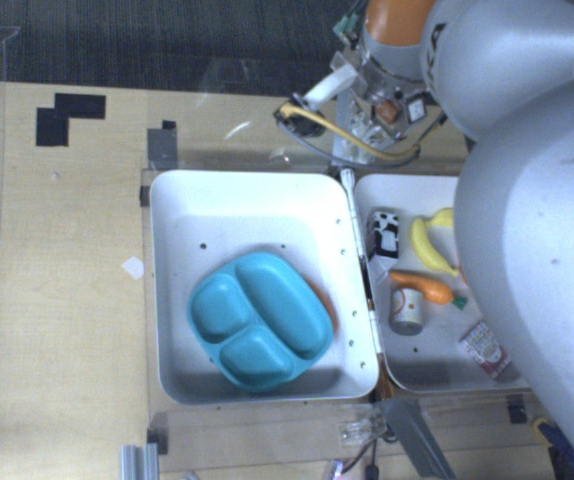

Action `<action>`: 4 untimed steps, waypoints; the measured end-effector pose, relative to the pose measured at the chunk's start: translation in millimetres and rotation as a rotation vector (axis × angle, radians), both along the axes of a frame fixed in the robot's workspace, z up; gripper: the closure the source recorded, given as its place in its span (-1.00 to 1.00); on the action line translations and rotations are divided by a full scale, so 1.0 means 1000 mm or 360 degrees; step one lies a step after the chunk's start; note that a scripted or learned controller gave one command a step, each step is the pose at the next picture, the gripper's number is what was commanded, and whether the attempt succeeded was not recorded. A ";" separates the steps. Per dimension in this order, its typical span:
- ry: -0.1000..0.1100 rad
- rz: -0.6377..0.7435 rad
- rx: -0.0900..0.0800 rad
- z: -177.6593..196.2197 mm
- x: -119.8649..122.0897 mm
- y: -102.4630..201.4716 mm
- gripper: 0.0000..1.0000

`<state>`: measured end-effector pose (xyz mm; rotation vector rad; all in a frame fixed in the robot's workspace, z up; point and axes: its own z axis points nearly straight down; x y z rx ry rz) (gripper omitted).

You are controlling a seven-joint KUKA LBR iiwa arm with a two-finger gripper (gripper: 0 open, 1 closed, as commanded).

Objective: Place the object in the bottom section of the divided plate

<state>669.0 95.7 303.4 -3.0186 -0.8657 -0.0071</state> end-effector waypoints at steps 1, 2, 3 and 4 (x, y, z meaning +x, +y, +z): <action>-0.0003 0.0040 0.0002 0.087 -0.011 0.089 1.00; -0.0003 0.0195 0.0003 0.112 -0.012 0.140 1.00; 0.0002 0.0515 -0.0004 0.062 -0.006 0.140 1.00; -0.0002 0.0813 -0.0005 0.101 -0.024 0.140 1.00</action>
